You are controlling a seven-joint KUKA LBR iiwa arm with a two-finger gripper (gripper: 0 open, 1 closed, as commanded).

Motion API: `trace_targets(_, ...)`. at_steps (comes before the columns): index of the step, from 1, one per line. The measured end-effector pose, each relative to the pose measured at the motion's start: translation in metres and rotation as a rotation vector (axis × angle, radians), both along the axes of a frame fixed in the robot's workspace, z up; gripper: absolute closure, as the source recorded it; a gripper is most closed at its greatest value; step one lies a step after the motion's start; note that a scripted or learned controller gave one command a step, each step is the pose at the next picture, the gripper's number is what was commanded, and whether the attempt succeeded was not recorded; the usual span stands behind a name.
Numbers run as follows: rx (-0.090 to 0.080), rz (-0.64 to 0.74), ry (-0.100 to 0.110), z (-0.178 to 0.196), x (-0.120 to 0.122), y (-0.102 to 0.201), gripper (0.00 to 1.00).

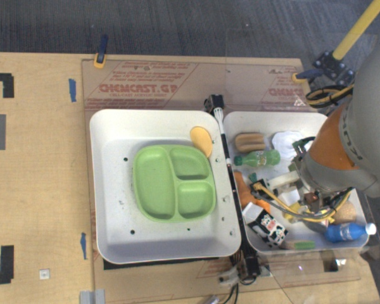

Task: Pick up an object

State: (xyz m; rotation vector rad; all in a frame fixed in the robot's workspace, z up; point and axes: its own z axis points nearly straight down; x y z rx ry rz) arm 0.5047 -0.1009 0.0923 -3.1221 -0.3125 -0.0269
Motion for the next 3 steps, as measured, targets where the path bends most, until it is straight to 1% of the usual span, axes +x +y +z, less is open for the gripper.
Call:
trace_targets(1, -0.009, 0.001, -0.005, 0.0, -0.013, 0.004, 1.0)
trace_targets(2, -0.002, 0.007, 0.019, 0.03, 0.018, 0.002, 1.0)
trace_targets(3, -0.002, 0.015, 0.02, 0.003, -0.004, -0.003, 1.0)
